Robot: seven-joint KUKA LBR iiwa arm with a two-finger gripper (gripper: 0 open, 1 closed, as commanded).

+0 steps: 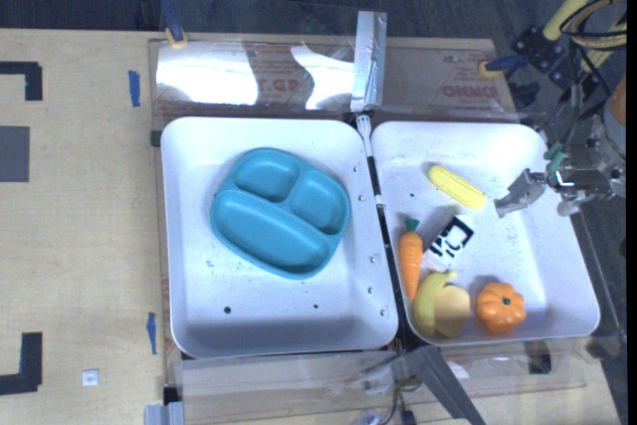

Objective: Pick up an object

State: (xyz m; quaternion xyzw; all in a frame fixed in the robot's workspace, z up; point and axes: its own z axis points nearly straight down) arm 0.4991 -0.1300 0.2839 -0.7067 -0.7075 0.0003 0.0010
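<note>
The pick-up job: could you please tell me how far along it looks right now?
Nothing looks picked yet. The corn, carrot, banana, small pumpkin and black-and-white item all lie in the right bin. The gripper sits above that bin's right side, with nothing visibly between its fingers. Reaching, grasping and lifting remain.

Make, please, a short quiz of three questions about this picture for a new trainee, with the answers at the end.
1. True or false: the blue divided plate lies in the right bin.
2. Which item lies nearest the gripper? A) corn cob B) pumpkin C) carrot
3. Fill in: the banana lies in the ___ bin, near its front edge.

Key
1. False: it lies in the left bin.
2. A
3. right
</note>
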